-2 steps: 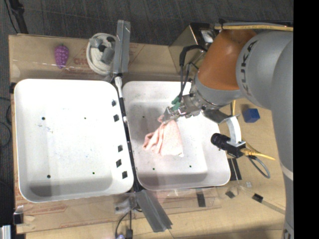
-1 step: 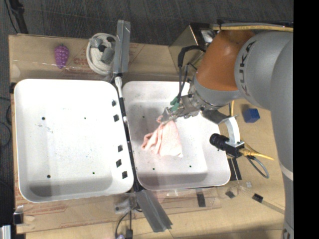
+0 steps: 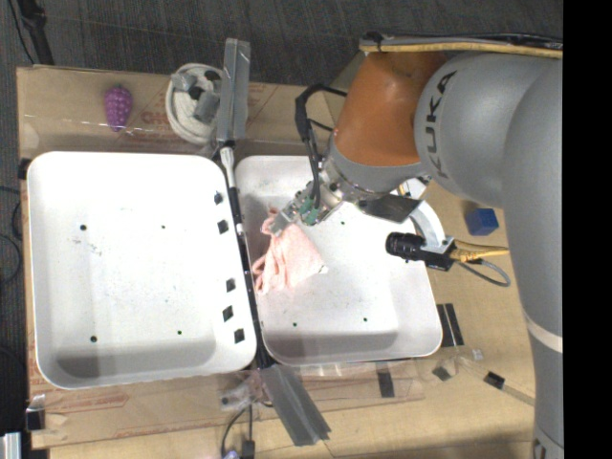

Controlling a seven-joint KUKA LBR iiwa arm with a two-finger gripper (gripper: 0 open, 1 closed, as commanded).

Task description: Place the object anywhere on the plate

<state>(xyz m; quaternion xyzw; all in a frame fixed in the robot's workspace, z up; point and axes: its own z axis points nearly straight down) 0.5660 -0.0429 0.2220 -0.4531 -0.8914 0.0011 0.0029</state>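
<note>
One pink cloth (image 3: 290,258) is seen crumpled in the right bin (image 3: 382,338), near the divider beside the left bin (image 3: 124,352). Its upper edge is met by the end effector (image 3: 308,210), though whether it is gripped cannot be told. A purple object (image 3: 118,106) lies on the bench (image 3: 57,98).

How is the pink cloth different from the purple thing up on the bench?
The pink cloth is pale, floppy and crumpled; the purple thing is dark, compact and bumpy. The cloth is much bigger. The cloth lies in the right bin, under the arm; the purple thing sits outside both bins.
</note>
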